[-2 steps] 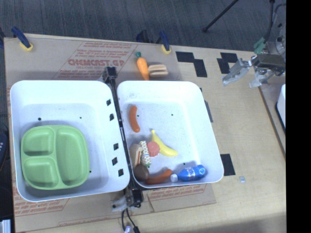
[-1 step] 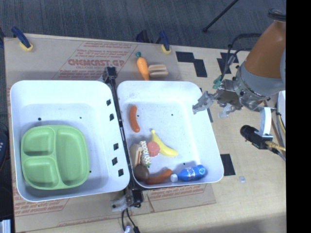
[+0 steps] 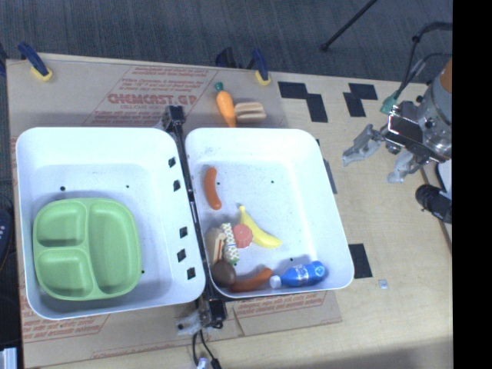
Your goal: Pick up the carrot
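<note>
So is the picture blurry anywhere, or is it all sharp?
In the camera view, mostly soft: the carrot behind the bins looks fuzzy, the pincer is smeary at its tips, and the white bin is bright with faint shadows along its walls.

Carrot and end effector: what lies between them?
In the camera view, between the carrot and the open end effector: a small sandwich, then black floor markings on bare cardboard.

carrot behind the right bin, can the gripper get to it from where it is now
Probably yes. The carrot lies on the cardboard outside the bins, uncovered from above. The gripper is off to the right with open bench between. A toy bun touching it could crowd the grasp.
</note>
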Available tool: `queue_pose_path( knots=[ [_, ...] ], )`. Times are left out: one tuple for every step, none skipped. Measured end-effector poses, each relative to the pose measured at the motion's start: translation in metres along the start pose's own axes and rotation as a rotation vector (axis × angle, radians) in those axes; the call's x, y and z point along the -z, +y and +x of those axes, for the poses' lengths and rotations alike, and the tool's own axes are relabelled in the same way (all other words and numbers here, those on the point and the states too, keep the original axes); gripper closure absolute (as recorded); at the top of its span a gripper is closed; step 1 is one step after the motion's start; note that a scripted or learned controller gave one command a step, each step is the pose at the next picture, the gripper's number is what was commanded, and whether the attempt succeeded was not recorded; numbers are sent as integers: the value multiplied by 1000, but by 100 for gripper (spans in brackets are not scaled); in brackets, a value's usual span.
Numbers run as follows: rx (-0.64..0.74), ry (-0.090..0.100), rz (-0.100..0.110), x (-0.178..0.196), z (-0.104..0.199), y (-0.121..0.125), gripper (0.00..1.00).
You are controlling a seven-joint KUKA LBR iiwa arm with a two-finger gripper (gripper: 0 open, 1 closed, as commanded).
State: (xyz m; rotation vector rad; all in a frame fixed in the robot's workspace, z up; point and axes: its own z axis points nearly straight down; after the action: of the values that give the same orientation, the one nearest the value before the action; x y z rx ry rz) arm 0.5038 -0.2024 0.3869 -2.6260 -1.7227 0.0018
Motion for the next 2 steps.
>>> queue_pose_path(
  knots=[
    [-133, 0, 5, -121, 8, -34, 0],
    [-236, 0, 7, -268, 90, -70, 0]
  ],
)
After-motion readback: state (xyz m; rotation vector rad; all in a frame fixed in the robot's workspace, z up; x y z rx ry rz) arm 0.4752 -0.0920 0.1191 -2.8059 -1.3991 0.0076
